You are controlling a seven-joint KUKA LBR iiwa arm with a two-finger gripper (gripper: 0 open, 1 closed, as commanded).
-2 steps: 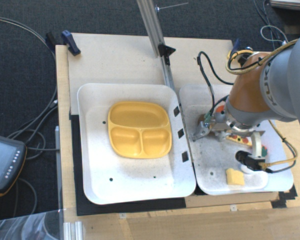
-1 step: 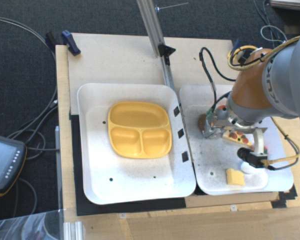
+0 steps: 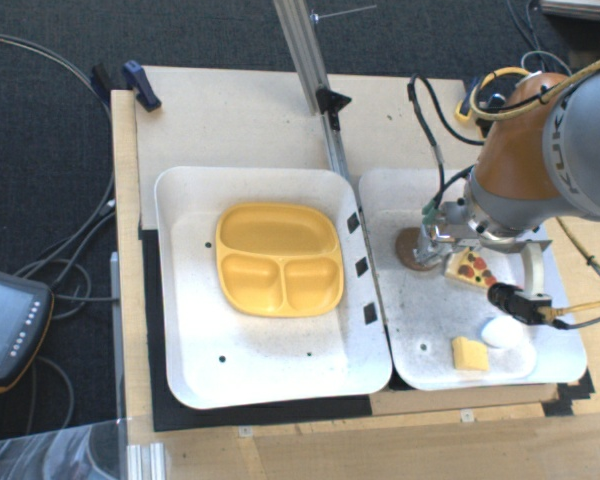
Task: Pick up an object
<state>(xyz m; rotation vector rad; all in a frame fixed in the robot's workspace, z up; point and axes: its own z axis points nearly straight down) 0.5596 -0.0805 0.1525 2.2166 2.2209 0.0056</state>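
Note:
In the right bin [image 3: 420,368] lie a brown round piece [image 3: 410,251], a pizza slice toy [image 3: 470,269], a yellow cheese block [image 3: 469,354] and a white egg-like piece [image 3: 501,333]. My gripper [image 3: 437,244] reaches in from the right and sits low at the right edge of the brown round piece, just left of the pizza slice. The arm's grey and orange wrist [image 3: 520,173] covers the bin's far right part. Nothing is visibly lifted.
The left bin [image 3: 180,368] holds a yellow divided tray [image 3: 279,259]. A slanted aluminium post [image 3: 302,38] rises behind the bins' shared wall. A black cable plug [image 3: 515,303] hangs over the right bin. A blue clamp [image 3: 140,84] sits at the bench's far left corner.

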